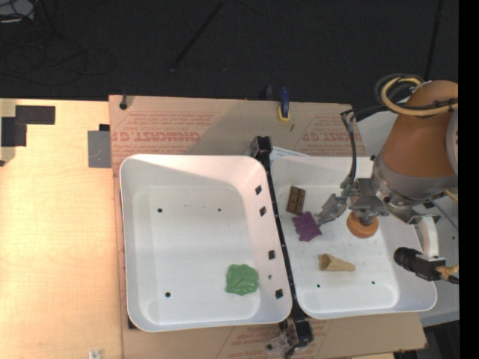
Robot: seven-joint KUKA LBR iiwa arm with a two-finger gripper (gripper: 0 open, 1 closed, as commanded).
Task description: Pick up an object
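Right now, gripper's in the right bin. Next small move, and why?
Probably ease the gripper slightly left and down over the purple object: its tip sits at that piece's right edge, nothing visibly held. The brown block and orange disc lie apart.

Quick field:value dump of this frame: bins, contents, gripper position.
left bin: green object, near front right corner
right bin: brown block, purple object, orange round object, tan cone
gripper: over right bin, tips just right of the purple object
held: nothing seen between the fingers
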